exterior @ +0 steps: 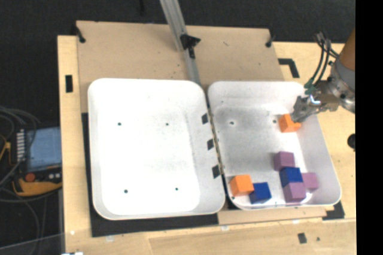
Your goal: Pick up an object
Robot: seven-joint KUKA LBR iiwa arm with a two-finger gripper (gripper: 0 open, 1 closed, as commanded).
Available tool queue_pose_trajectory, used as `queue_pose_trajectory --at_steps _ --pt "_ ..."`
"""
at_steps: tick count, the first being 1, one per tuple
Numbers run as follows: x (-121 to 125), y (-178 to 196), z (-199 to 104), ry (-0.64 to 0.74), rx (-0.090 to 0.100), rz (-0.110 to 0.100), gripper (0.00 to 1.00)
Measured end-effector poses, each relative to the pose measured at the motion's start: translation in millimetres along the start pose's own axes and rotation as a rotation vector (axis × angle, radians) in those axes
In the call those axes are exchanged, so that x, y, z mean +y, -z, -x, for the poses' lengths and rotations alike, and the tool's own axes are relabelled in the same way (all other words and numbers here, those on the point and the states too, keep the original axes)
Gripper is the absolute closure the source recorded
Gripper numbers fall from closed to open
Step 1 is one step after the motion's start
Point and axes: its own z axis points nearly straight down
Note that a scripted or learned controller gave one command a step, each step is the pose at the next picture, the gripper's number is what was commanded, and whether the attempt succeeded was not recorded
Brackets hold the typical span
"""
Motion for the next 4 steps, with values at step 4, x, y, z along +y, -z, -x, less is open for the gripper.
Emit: queue_pose_trajectory --at_steps 4 --pt "-11.6 -20.7 -226.3 -0.001 0.004 -0.009 1.0"
